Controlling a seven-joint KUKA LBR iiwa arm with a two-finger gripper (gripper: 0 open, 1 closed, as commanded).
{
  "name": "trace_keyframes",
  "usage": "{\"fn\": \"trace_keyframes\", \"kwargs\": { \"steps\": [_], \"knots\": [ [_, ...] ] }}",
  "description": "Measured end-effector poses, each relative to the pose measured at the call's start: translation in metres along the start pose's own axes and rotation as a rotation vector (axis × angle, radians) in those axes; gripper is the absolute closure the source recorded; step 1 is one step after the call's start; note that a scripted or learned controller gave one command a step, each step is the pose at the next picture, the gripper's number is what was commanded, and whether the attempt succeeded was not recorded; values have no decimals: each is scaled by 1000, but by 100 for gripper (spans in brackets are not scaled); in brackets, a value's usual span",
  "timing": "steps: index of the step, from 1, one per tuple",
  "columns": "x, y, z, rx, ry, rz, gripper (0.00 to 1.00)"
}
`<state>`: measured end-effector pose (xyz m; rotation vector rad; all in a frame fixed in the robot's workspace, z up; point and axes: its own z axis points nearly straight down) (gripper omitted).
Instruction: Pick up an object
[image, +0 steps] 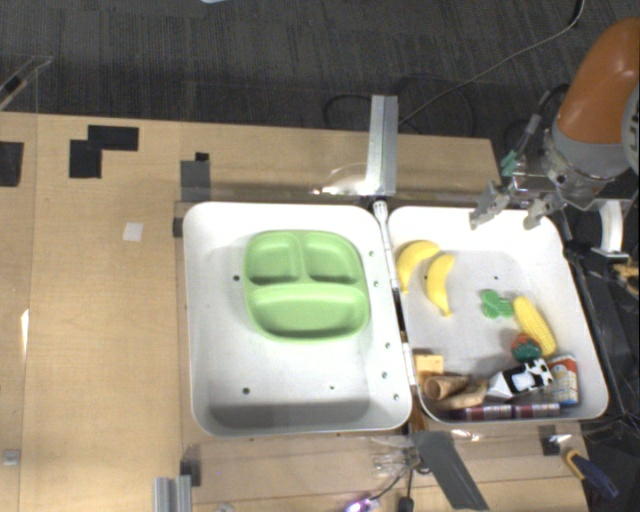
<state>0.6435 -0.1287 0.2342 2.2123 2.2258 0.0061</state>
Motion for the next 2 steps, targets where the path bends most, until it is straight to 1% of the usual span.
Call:
{"fn": "trace_keyframes", "kwargs": {
  "steps": [1, 2],
  "knots": [
    [33, -8, 137, -2, 0, 37, 0],
    [35, -5, 125, -8, 1, 36, 100]
  ]
}}
